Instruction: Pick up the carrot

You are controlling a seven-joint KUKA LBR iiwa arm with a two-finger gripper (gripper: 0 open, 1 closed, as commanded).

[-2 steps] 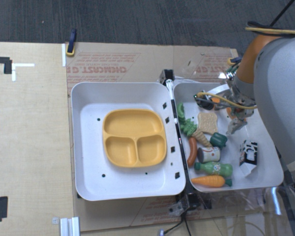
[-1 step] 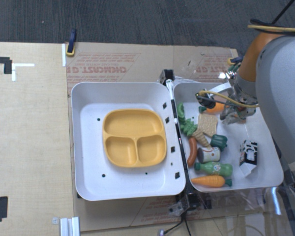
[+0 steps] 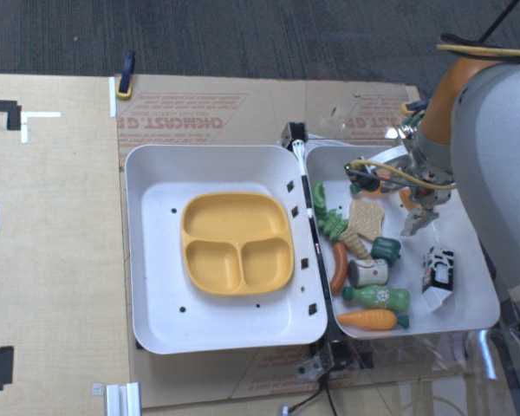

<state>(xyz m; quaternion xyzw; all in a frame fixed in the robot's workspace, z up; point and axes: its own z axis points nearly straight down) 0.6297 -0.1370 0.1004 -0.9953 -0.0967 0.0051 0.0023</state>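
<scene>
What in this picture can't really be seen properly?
- End effector: in the camera view, cables and the arm crowd it; open or shut is unclear.
- Orange item beside it: mostly covered by the end effector.
- Black-and-white carton: print too small to read.
- Carrot: its green end is partly tucked beside the green bottle.

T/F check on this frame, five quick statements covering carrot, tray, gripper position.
1. The carrot lies in the right bin, near its front edge. True.
2. The yellow tray sits in the right bin. False: it sits in the left bin.
3. The gripper is over the right bin. True.
4. The gripper is touching the carrot. False: it is toward the bin's back, apart from the carrot.
5. A green bottle lies just behind the carrot. True.
</scene>
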